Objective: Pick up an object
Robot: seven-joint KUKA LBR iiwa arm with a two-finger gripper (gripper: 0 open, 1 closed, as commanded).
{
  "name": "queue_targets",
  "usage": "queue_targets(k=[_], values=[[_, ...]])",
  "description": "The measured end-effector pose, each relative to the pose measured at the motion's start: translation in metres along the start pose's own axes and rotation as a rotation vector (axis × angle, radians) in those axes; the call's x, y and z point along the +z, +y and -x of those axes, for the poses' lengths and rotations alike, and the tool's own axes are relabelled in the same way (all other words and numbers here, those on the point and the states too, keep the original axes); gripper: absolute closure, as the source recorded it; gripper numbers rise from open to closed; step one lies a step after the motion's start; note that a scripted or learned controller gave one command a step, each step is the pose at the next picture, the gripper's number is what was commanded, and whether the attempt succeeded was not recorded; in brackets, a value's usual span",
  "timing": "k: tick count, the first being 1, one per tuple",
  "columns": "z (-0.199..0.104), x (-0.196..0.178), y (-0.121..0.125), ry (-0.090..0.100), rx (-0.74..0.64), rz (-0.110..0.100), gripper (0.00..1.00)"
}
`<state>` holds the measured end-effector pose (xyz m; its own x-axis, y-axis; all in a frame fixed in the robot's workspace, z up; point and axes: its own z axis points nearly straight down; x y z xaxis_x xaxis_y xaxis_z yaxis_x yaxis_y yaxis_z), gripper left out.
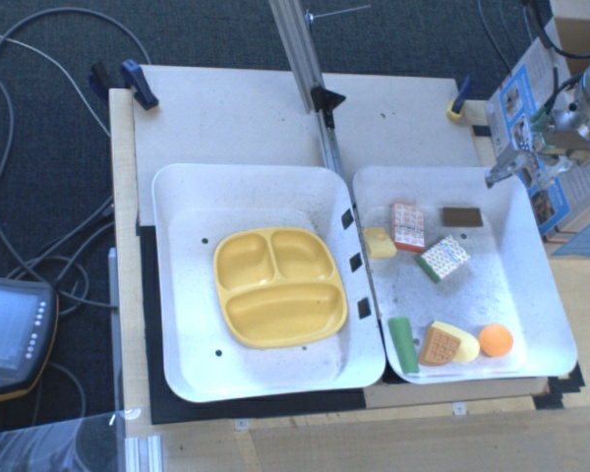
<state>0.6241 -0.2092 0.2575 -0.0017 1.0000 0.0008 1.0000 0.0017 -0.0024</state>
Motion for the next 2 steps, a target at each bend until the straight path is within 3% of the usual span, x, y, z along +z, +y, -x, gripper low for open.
queue_targets(k=[1,2], values=[[0.000,0.000,0.000,-0.001,0.000,0.000,0.00],[0.001,0.062,0.004,0.001,0.001,-0.005,0.00]])
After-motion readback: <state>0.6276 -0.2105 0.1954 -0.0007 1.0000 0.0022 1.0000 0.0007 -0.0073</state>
